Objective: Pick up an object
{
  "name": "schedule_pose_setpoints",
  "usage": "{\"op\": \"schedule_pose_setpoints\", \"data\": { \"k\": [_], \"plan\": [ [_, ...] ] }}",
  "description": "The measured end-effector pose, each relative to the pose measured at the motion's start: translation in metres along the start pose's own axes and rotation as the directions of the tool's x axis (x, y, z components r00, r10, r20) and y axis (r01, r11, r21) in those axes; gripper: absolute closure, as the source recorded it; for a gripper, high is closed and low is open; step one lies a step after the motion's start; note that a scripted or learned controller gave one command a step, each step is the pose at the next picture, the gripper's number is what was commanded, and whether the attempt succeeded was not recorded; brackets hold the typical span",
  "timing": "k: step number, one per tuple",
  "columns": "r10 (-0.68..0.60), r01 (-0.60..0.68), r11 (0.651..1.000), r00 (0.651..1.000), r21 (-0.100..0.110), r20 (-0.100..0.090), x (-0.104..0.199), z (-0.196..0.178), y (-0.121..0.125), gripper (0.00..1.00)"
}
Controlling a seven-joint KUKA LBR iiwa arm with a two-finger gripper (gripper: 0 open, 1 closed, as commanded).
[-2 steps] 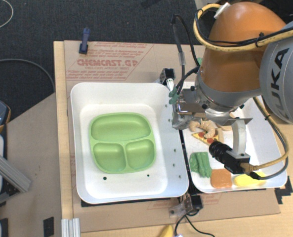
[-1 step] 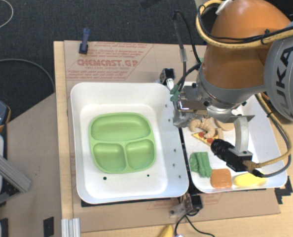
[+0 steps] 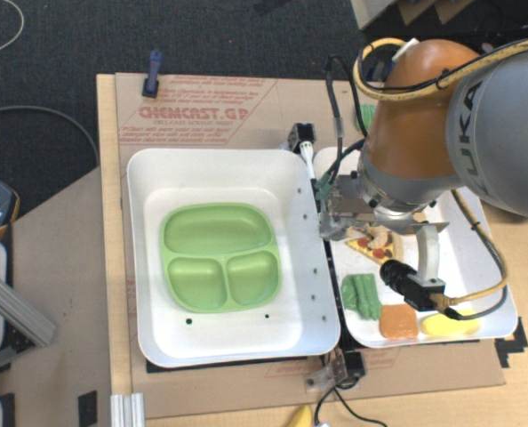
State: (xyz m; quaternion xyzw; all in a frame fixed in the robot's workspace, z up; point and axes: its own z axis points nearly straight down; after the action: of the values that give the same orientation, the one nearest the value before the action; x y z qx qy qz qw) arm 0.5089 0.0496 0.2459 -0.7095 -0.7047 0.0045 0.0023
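Overhead view of two white bins on the bench (image 3: 202,114). The pincer (image 3: 375,238) hangs low in the right bin (image 3: 486,265), over a pizza-slice toy (image 3: 371,247); its grip cannot be told. Nearer the camera lie a green toy (image 3: 362,294), an orange block (image 3: 398,322) and a yellow piece (image 3: 449,326). The left bin (image 3: 148,238) holds a green divided plate (image 3: 220,256).

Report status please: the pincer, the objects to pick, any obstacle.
Arm low over right bin. Green piece, orange piece, yellow piece lying loose. Wrist covers bin's upper part.

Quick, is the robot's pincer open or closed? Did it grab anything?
Pincer: cannot be told; the arm's wrist hides it, low over the right bin.
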Motion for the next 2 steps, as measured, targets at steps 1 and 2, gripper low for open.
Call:
{"op": "schedule_pose_setpoints", "data": {
  "k": [1, 2],
  "plan": [
    [-0.015, 0.015, 1.0, 1.0, -0.019, -0.009, 0.0716, -0.1077, -0.0244, 1.0],
    [-0.008, 0.008, 1.0, 1.0, -0.012, -0.003, 0.0677, -0.1134, -0.0243, 1.0]
  ]
}}
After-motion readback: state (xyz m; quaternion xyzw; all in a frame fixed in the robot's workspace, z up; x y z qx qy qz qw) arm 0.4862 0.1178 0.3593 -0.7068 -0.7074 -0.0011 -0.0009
